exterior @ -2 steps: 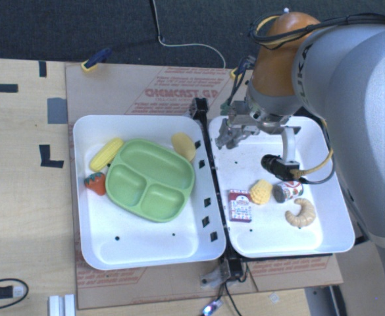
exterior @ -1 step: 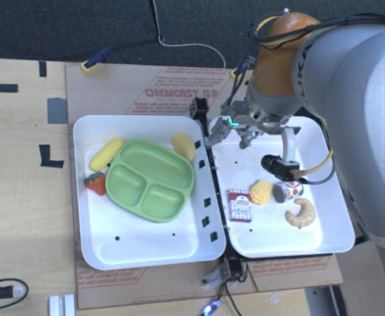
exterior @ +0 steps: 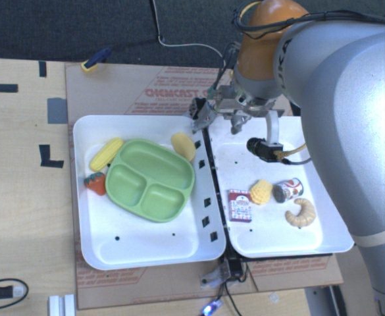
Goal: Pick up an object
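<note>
Down in the right white bin (exterior: 330, 232), four candidates: a small bumpy yellow lump (exterior: 261, 191), touching a flat red-and-white packet (exterior: 240, 205) on its left. Just right of the lump, a small red-and-white can (exterior: 288, 189) on its side. Below the can, a tan croissant-shaped toy (exterior: 301, 212), close but apart. All four lying loose on the bin floor, none lifted.

Above them, near the bin's far end, the gripper (exterior: 255, 129), hanging low under the grey arm with the orange band (exterior: 271, 25). Spread or pressed together: cannot tell from this angle. Nothing seen pinched.

Across the divider, in the left white bin (exterior: 87, 229), a green plastic tray with three compartments (exterior: 150, 179) lying flat. At its upper left edge, a yellow corn cob toy (exterior: 106, 153); below that, a small red-orange toy (exterior: 97, 184) tucked against the tray's left side. At the tray's upper right corner, a pale yellow oval piece (exterior: 183, 145), near the divider.

Beneath both bins, a brown cardboard sheet (exterior: 133, 91). Off its far left corner, a blue-and-yellow clip (exterior: 95, 58).
</note>
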You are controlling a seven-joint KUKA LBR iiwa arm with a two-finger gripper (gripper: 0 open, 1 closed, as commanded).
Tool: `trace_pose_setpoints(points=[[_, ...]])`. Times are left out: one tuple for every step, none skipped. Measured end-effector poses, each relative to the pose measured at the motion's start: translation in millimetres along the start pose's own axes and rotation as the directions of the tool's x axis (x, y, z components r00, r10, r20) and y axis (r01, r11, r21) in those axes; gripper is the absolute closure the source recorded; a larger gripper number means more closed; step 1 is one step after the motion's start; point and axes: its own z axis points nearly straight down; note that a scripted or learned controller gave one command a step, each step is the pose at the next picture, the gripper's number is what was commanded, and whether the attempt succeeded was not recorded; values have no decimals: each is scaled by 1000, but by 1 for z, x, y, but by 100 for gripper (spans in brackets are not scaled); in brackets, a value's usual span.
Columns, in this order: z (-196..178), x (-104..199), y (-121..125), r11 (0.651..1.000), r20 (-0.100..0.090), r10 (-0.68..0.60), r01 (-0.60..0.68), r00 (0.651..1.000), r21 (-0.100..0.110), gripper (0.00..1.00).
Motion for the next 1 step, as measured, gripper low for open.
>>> trace_pose_setpoints(points=[[-11, -1, -1, 1000, 1, 1, -1, 1000, 2, 100]])
